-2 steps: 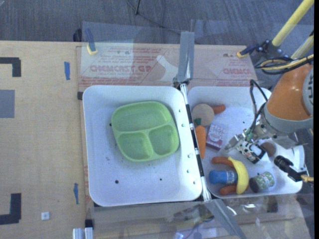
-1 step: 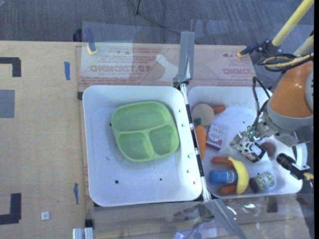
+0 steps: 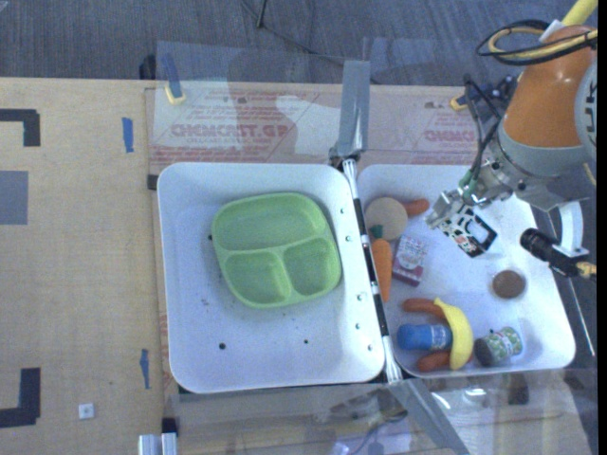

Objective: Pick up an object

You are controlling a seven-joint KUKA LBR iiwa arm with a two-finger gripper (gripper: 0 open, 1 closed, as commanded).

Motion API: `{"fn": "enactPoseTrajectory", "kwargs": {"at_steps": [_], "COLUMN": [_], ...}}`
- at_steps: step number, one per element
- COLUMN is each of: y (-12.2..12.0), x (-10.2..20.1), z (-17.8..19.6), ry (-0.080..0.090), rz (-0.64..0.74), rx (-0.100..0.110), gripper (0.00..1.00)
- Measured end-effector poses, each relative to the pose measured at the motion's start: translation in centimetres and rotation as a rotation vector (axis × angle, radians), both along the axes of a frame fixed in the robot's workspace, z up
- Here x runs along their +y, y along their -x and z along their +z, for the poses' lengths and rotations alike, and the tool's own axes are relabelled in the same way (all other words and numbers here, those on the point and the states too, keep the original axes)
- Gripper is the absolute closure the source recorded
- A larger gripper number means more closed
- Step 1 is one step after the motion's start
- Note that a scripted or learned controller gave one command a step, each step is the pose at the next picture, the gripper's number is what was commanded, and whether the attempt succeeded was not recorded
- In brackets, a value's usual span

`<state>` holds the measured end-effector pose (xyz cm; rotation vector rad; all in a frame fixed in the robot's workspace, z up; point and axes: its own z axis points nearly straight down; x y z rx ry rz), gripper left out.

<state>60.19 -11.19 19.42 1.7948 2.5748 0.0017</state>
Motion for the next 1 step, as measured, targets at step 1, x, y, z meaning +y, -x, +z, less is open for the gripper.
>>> {"fn": "enactPoseTrajectory", "kwargs": {"at_steps": [1], "y": [-5.42], "x": [2.07], "z": [3.6], "ry": [0.001], "rz": [-0.115], "rx": [-0.001], "gripper": [1.0]}}
